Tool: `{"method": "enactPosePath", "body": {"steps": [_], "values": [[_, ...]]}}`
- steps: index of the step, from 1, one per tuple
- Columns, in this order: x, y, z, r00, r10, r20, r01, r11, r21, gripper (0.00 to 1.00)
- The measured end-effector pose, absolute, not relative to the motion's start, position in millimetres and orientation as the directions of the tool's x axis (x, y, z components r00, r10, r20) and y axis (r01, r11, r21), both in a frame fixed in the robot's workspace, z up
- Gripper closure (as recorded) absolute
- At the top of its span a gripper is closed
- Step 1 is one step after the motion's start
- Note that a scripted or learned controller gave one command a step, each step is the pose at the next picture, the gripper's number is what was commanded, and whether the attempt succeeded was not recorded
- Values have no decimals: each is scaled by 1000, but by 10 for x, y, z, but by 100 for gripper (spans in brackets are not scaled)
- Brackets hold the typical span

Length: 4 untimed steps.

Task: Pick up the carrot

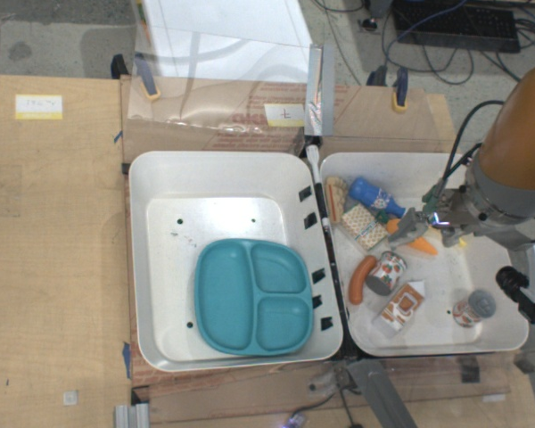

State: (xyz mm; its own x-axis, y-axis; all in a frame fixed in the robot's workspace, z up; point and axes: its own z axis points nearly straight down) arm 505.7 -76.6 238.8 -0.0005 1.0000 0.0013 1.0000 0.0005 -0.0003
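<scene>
Low in the frame, a teal divided plate lay in the left bin. In the right bin, a small can and a carton sat nearest, then a sausage. Further up, the gripper reached in from the right over the carrot; whether it grasped anything could not be told. A blue bottle lay beyond.

- The carrot is a small orange piece, tapered toward the right end.
- It lies in the right-hand bin, in the upper middle of its floor, tilted slightly down to the right.
- Its left part is hidden under the tool; whether the fingers grip it cannot be told.
</scene>
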Motion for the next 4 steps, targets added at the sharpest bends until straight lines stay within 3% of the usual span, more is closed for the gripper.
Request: {"method": "enactPosePath", "body": {"steps": [1,2,3,4], "values": [[5566,-1228,2067,137,991,0,991,-137,2,0],[5813,-1017,984,107,994,-1,994,-107,13,0],[5820,-1056,1101,116,993,0,993,-116,18,100],[5323,-73,1915,212,977,1,977,-212,0,100]]}}
